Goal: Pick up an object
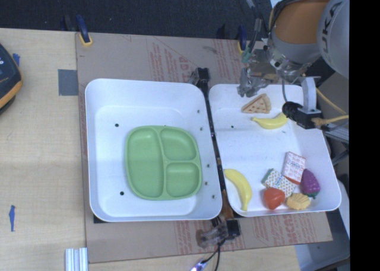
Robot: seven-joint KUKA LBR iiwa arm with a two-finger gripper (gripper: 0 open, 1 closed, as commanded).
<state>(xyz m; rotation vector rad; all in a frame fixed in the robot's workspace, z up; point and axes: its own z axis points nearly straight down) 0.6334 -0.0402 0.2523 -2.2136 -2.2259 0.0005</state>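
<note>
Gripper (248, 89) hovers at the right bin's (323, 145) far edge; jaws unclear to us; it could clip the rim beside the sandwich (256, 105).

Left bin (101, 145): you see smooth white plastic with a faint sheen.
Green tray (162, 161): matt plastic, smooth, moulded in three compartments.
Right bin (249, 145): the same smooth white plastic.
Bananas (238, 187): glossy yellow plastic, as your toy food looks.
Bench top (35, 163): pale wood grain, matt.
Sheet under bins (148, 56): brown printed cardboard, dull.
Gripper (252, 89): you may be seeing bare grey metal; the view is blurred.
</note>
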